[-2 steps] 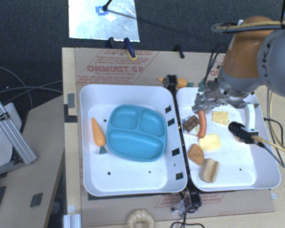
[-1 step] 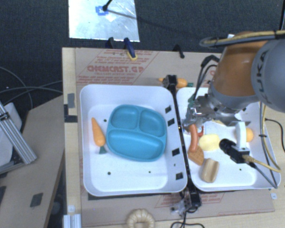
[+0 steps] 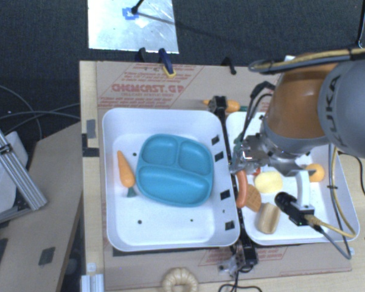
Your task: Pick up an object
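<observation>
My gripper (image 3: 250, 162) is down in the right bin (image 3: 340, 215) near its left wall, mostly hidden beneath the grey and orange arm (image 3: 304, 111). Right beside it lie a pale yellow rounded piece (image 3: 268, 182), a reddish sausage (image 3: 241, 191) and a brown wedge (image 3: 253, 200). A tan cylinder-like piece (image 3: 267, 218) rests nearer the front. An orange piece (image 3: 316, 173) peeks out from behind the arm at the right. In the left bin (image 3: 164, 233), a blue divided plate (image 3: 173, 169) sits with a carrot (image 3: 126, 169) along its left side.
A black part with a cable (image 3: 294, 208) hangs off the wrist over the right bin's front. The divider between the bins (image 3: 226, 175) runs just left of the gripper. A small orange item (image 3: 231, 106) lies behind the bins, and a beige ring (image 3: 182, 280) lies at the bench front.
</observation>
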